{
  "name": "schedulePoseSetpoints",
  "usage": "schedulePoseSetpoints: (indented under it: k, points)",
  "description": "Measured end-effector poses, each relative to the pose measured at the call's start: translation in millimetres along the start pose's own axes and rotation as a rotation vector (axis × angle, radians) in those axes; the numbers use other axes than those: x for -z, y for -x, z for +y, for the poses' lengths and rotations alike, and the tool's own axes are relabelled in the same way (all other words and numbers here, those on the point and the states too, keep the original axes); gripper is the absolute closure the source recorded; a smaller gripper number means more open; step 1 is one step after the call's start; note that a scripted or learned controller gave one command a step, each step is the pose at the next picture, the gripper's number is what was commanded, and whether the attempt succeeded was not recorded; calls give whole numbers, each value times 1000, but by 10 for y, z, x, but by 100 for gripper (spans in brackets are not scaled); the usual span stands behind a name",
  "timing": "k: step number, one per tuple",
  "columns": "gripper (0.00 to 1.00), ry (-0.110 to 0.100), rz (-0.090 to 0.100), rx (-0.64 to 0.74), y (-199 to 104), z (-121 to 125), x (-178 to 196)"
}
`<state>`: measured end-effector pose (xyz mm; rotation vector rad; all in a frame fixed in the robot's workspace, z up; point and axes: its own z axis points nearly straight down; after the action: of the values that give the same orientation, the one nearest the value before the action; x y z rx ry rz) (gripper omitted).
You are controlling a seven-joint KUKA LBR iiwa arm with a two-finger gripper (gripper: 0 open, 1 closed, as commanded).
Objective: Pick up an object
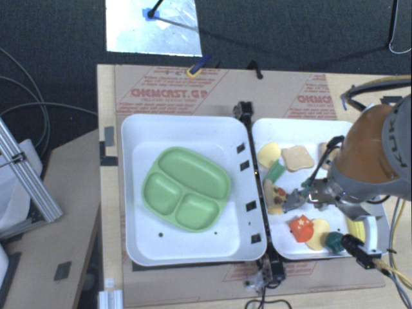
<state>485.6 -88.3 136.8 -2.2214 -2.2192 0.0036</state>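
Cardboard-topped bench, two white bins: green tray (187, 188) left; gripper (295, 199) hangs over the right bin's (286, 252) toys, six o'clock of a bread slice (297, 158); grip unreadable.

The bench (161, 85) bears two white bins (138, 172) side by side.

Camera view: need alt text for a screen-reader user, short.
A grey arm with an orange band reaches from the right into the right white bin, its gripper low among small toy foods: a bread slice, a red piece and yellow and green pieces. The left white bin holds a green three-compartment tray.
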Motion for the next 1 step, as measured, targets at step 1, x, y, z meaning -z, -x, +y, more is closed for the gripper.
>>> schedulePoseSetpoints:
  k: [1]
  points:
    - [100,6,0,5,-13,21,132]
